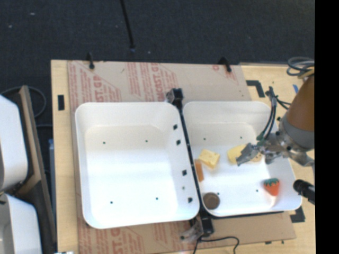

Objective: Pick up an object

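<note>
Objects lie in the right bin [222, 110]: two yellow blocks [210, 158] [236, 153], an orange stick [198, 171], a brown disc [211, 200] and a red strawberry [271, 186]. From the right, the arm's hand [249, 155] reaches low over the second yellow block, touching or just beside it; whether it is released or clenched cannot be told. To the left sits the other bin [87, 142].

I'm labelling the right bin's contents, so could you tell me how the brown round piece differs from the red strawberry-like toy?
The brown round piece is dark brown and disc-like; the strawberry-like toy is red-orange with a green top. The brown piece lies at the right bin's front-left corner by the divider; the toy lies near its right wall, closer to the gripper. Both are small and lie apart from other items.
</note>
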`<state>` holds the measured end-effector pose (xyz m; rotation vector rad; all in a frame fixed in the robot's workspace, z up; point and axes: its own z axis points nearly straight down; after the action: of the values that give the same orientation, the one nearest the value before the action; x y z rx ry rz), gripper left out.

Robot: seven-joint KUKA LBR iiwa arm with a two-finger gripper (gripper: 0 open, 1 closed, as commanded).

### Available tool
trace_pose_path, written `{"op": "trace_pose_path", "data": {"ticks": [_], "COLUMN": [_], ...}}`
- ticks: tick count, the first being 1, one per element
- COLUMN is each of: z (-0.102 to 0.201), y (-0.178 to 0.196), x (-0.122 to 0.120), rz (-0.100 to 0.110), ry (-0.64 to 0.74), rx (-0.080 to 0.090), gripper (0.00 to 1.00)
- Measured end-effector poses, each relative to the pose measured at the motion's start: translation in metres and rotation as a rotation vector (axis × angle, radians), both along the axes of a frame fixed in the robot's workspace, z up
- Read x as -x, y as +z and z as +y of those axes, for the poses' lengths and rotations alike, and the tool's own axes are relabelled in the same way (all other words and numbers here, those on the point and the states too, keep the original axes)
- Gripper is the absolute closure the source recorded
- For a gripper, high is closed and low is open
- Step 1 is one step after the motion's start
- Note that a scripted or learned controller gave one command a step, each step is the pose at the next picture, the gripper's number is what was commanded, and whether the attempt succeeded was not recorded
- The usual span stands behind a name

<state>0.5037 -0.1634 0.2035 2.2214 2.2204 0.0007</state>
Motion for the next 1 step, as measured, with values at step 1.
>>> {"op": "trace_pose_path", "data": {"ticks": [1], "z": [0.0822], "y": [0.1169], "x": [-0.0156], "rz": [-0.011], "ry": [0.008], "rx": [-0.001], "gripper": [0.00]}}
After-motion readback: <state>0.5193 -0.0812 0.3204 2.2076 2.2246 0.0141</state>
